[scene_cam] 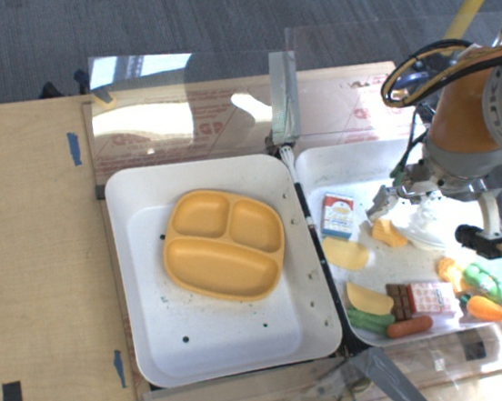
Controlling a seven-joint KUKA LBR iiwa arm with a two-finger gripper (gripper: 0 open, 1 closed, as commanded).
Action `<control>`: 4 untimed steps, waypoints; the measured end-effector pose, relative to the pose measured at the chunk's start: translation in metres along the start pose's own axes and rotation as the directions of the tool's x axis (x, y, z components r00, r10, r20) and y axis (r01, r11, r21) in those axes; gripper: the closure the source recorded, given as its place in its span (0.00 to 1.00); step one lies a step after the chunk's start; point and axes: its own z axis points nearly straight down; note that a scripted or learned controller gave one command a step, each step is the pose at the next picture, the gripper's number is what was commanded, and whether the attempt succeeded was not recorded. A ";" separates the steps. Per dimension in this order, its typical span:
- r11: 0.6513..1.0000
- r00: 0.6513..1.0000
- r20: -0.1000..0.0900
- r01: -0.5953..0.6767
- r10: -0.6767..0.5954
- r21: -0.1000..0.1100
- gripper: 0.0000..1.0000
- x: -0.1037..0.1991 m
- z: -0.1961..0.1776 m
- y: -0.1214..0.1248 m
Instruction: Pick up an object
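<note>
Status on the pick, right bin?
Gripper low in right bin, fingers open, nothing between them. Nearest: orange wedge and small carton. Other toy food crowds the bin's near end; yellow divided plate alone in left bin.

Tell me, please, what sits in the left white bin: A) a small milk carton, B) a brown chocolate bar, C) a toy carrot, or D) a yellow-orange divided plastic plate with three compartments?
D: the yellow-orange divided plastic plate lies in the left white bin, while the toy foods are crowded in the right white bin.
</note>
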 end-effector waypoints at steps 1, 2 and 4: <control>0.989 0.989 0.005 0.145 -0.145 -0.002 0.00 0.007 -0.001 -0.003; 0.863 0.863 0.007 0.505 -0.505 -0.005 0.00 0.009 -0.002 -0.025; 0.508 0.508 0.009 0.861 -0.861 -0.002 0.00 0.052 -0.003 -0.047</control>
